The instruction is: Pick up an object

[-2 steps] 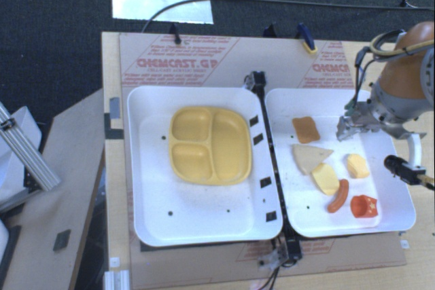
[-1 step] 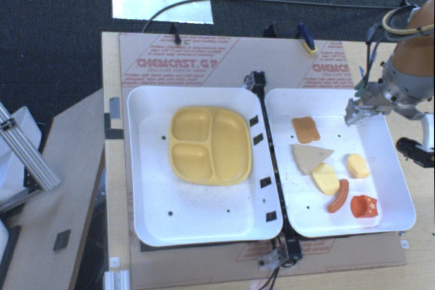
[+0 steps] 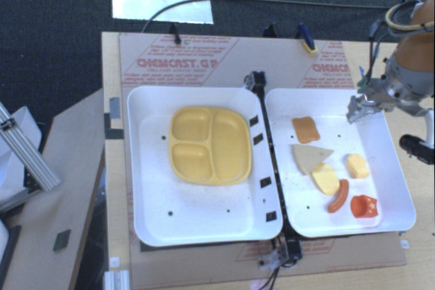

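The tool (image 3: pixel 360 107) hovers over the right bin (image 3: pixel 391 146) at its one o'clock corner; whether it is spread or closed, I cannot tell. In that bin lie an orange slab (image 3: pixel 306 130), wedge (image 3: pixel 309 157), two yellow chunks (image 3: pixel 325 179), sausage (image 3: pixel 338 195) and red piece (image 3: pixel 365 206). The left bin (image 3: pixel 149 166) holds a yellow tray (image 3: pixel 209 145)

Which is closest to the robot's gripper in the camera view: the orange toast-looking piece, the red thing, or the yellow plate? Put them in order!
Measured from the gripper, at the right bin's far right edge:
1. The orange toast piece, just left of the gripper, at the far end of the right bin.
2. The red piece, in the right bin's near right corner.
3. The yellow plate, in the left bin.
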Robot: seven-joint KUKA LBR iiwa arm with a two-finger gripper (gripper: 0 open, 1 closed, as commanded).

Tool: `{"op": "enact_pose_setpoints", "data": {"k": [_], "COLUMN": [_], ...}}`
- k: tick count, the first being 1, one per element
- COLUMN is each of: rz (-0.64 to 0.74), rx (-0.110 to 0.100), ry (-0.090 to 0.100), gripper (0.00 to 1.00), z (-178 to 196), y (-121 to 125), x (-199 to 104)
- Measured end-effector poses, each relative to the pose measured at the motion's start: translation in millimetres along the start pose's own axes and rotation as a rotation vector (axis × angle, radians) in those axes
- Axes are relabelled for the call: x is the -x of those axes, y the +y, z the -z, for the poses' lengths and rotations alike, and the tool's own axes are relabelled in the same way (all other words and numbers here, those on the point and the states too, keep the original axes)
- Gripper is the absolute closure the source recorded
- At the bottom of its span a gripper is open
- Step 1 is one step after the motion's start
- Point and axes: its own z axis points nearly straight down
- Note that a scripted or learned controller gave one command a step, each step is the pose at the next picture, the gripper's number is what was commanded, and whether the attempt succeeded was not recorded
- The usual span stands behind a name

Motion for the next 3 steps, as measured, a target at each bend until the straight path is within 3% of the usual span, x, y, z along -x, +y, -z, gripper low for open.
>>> {"op": "enact_pose_setpoints", "data": {"k": [1,3], "rz": [0.005,0.003], "rx": [0.0,-0.001], "ry": [0.002,0.002], "gripper": [1.0,1.0], "z": [14,6], "y": [4,9], "x": [-53,-152]}}
